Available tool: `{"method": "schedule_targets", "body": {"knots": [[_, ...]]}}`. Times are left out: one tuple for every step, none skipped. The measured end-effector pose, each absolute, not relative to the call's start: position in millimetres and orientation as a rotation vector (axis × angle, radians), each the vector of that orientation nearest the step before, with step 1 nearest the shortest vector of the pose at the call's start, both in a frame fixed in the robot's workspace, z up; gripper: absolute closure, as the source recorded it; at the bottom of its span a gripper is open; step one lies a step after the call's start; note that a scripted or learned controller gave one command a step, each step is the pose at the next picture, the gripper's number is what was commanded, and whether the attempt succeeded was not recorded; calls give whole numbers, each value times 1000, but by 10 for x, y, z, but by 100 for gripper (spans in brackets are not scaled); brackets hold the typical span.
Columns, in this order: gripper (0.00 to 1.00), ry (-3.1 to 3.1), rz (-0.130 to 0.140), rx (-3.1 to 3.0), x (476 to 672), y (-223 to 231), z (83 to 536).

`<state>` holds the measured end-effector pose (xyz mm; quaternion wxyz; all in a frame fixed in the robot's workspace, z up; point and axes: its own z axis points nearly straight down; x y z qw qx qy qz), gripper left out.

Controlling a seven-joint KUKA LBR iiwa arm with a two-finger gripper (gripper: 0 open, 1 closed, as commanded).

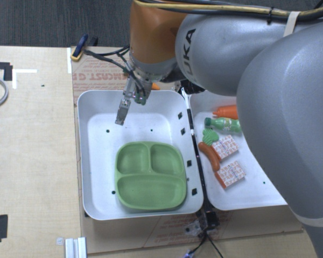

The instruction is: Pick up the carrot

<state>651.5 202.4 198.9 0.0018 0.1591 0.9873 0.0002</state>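
Grey robot arm with orange wrist band [269, 90] nearest the lens, looming over the right of the frame. Claw [120, 118] hanging over the upper part of the left shallow white bin [91, 160], above bare floor, pinching nothing visible. Cannot tell whether spread or pressed together.

Long orange carrot with green leafy top [209, 156] lying in the right shallow white bin [258, 192], at centre-right of the frame, just beside the dividing wall and well apart from the claw.

Likely troubles:
- Wrong bin: closing here would catch only air.
- Crowding: carrot touching or nearly touching a checked red-and-white packet [225, 147], so risk of nudging or grabbing the neighbour.
- Mistaken target: stubby orange object [226, 112], half hidden under the arm, similar in colour.
- Round, tapered body: prone to rolling or slipping out of a shallow pinch.
- Bin wall close by: possible knock on descent.

Count: two bins on the surface; one green three-section plastic tray [151, 176]; one carrot; two checked packets; one green plastic bottle [224, 124]; one stubby orange object.
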Motion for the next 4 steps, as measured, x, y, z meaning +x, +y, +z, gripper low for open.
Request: {"method": "schedule_targets", "body": {"knots": [[100, 3094, 2, 499, 6524, 2021, 2091], [100, 3131, 0, 242, 5774, 1708, 2143], [100, 3002, 6, 908, 5169, 2297, 953], [100, 2940, -1, 1105, 4780, 1826, 1871]]}}
